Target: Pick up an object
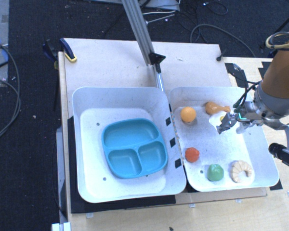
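Note:
My gripper (232, 127) hangs over the upper middle of the right bin (260, 150), open, with nothing between its fingers. Just to its upper left lies an orange carrot-like piece (214, 108), and a small white patch (215, 121) sits beside the left finger. An orange ball (188, 114) rests further left near the bin's wall. Along the front of the bin are a red piece (192, 154), a green piece (215, 172) and a pale shrimp-like piece (241, 171).
The left bin (86, 129) holds a blue three-part tray (134, 147). A grey metal pole (139, 25) slants up from between the bins. The arm's orange band (279, 73) stands at the right edge.

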{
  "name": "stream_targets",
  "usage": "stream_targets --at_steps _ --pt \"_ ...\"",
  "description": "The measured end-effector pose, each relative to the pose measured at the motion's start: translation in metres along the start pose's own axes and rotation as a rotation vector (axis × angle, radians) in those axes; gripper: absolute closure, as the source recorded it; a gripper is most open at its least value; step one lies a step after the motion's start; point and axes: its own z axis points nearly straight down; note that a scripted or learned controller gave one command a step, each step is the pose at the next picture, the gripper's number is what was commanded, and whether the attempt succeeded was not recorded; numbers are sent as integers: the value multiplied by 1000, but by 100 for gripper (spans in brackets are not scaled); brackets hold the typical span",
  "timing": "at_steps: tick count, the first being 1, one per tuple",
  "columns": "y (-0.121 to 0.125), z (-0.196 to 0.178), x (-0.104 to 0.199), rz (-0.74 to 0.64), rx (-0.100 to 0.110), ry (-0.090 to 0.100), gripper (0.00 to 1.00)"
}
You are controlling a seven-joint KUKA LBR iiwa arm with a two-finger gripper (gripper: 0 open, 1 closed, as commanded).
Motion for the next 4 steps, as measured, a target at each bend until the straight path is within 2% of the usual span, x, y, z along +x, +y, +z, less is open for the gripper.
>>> stream_targets --at_steps 1,2,3,4 --pt "1 -1 0 0 -3 -1 0" --pt "-6 52 9 1 2 1 0" --pt "-11 110 1 3 2 0 0" --pt "-10 132 1 2 -5 -1 0"
